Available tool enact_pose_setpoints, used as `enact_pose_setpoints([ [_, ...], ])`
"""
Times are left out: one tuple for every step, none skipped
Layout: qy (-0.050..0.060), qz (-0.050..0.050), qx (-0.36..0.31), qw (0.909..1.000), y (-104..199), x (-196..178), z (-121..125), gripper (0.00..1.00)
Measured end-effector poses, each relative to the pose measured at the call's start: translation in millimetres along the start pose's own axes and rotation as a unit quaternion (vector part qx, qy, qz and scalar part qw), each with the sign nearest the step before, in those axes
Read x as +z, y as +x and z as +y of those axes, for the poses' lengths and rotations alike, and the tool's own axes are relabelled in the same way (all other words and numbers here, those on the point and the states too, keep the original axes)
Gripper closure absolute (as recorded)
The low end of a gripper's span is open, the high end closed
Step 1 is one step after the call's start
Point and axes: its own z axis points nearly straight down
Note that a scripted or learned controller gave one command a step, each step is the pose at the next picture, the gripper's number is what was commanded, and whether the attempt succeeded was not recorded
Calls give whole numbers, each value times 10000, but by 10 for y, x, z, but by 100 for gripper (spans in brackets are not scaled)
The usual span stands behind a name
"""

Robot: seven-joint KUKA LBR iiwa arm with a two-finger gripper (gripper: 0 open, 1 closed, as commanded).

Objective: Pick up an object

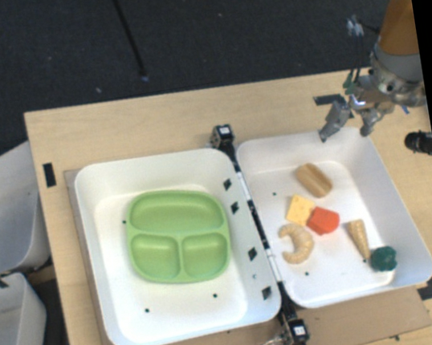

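Your gripper (pixel 350 124) is hanging over the far right corner of the right bin (pixel 379 174), right about at the rim, with its two dark fingers (pixel 333 126) splayed apart and pointing down, nothing between them. The arm comes in from the upper right, wrist tipped down toward the bench, and you can see the orange band (pixel 397 25) sitting above the grey wrist block with a loop of cable on top. Everything you could grab is lower down in that same bin, well clear of the fingers. Closest to the gripper is a tan bread roll (pixel 313 180), lying at a slant. Just below it there's a yellow cheese wedge (pixel 300 209) touching a red-orange block (pixel 324 220), and beside those, toward the bin divider, a pale croissant (pixel 297 242) curled like a C. Over by the right wall you've got an ice cream cone (pixel 359 237) lying on its side, tip pointing toward the near edge, and just past that tip a dark green lump (pixel 382 258) in the near right corner, can't tell what it is exactly. The left bin (pixel 115 305) has a green divided plate (pixel 178 234) with three compartments sitting flat in the middle. Both bins sit side by side on the light wooden bench (pixel 127 125).
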Motion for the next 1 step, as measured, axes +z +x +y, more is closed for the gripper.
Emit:
enact_pose_setpoints([
  [-67,-17,-17,10000,4,-90,27,0],
])
